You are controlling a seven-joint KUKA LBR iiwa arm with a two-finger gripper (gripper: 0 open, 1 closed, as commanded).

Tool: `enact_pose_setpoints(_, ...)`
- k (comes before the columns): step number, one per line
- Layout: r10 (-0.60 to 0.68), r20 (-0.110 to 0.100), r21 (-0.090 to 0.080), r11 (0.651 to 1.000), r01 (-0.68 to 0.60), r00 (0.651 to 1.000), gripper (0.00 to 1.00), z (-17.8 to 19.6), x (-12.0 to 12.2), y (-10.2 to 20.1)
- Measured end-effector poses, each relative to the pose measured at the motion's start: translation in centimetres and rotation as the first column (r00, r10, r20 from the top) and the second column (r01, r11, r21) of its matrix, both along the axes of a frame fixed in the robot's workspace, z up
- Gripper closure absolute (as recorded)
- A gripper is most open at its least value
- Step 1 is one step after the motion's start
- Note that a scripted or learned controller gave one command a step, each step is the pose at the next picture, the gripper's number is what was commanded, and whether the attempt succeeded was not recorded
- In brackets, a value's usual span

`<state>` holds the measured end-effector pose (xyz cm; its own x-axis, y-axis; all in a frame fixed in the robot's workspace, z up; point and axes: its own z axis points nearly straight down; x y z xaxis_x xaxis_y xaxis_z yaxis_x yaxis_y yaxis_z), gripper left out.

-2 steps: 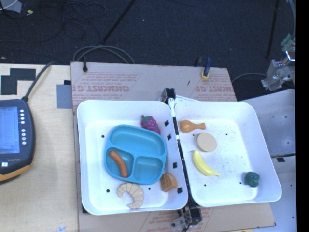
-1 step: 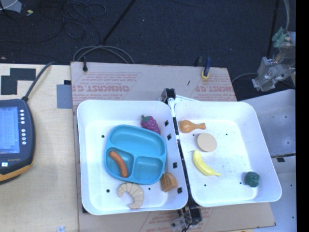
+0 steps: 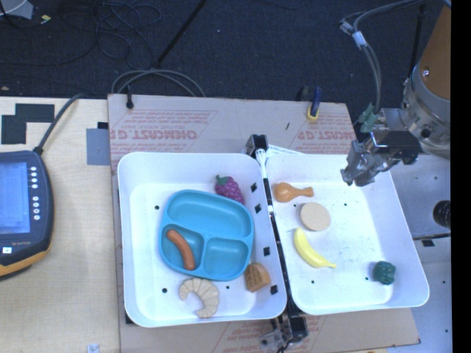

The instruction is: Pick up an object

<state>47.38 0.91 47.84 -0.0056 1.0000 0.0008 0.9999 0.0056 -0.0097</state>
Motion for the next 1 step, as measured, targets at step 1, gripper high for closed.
enact_pose_setpoints(1, 0.001, 0.003, -0.001, 1.000, -0.001, 1.000, 1.00, -1.62, 1.46, 5.94)
